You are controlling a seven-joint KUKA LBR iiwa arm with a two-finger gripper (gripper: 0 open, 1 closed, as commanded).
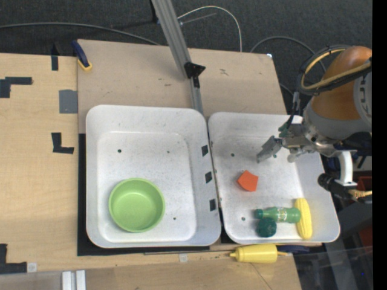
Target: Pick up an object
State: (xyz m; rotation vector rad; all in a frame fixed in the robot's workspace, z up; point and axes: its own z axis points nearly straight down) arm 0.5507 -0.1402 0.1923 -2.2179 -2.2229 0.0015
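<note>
Camera view: the arm enters from the right and the tool (279, 153) hangs over the upper part of the right bin (233, 125), its two fingers spread apart with nothing between them. One finger (266, 149) reaches toward the bin's middle; the other (297, 154) sits closer to the wrist. The step in hand appears to be the approach, with no grasp made yet. The nearest candidate is the orange block (248, 181), lying on the bin floor below and to the left of the tool, apart from both fingers. The next move would call for shifting the tool down-left until it is centred over the block, lowering it, and closing the fingers across two opposite faces. The block is compact, with no marked long axis; it rests turned at a slant to the bin walls, so the wrist may need rotating to meet flat faces. Other candidates lie near the front of the same bin: a green bottle (276, 214) lies on its side with its long axis running left to right and its dark cap end at the left, touching a yellow banana-shaped piece (303, 217) whose long axis runs roughly front to back. A yellow bottle (256, 254) rests on the counter (139, 71) just outside the bin's front wall. The left bin (145, 116) carries a green bowl (136, 205), upright.
</note>
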